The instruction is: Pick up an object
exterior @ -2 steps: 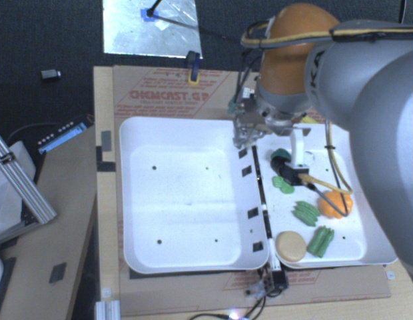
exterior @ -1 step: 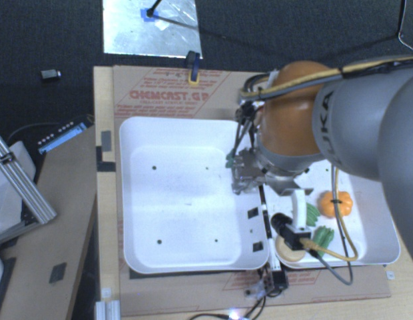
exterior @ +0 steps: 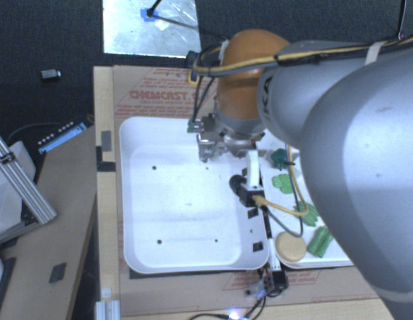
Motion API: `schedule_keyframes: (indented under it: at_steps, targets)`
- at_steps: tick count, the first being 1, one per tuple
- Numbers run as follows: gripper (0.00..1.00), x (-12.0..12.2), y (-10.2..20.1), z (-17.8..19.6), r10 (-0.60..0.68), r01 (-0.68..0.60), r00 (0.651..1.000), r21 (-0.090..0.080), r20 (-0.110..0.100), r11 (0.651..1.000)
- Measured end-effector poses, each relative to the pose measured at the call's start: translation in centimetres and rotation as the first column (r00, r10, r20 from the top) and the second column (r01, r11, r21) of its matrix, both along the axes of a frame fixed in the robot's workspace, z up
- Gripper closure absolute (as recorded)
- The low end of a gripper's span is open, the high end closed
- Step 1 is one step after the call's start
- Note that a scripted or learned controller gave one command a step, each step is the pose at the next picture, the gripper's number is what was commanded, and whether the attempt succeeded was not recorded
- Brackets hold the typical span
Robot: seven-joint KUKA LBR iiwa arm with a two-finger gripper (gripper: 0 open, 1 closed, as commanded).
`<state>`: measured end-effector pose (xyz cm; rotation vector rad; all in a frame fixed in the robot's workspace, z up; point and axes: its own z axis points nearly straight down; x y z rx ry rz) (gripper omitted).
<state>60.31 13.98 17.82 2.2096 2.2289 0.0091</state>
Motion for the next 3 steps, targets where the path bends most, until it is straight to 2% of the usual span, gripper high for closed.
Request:
schedule_keyframes:
  at_steps: [1,2,3]
  targets:
    - [1.0,3.5,10.2,-0.1,0.004,-0.004,1.0,0.004,-0.001,1.0]
    - [1.0,5.9,9.4,-1.7,-0.003,0.003,1.0,-0.001,-0.003,1.0]
    - [1.0,5.9,9.5,-0.5,0.001,-0.001,1.0,-0.001,-0.002,1.0]
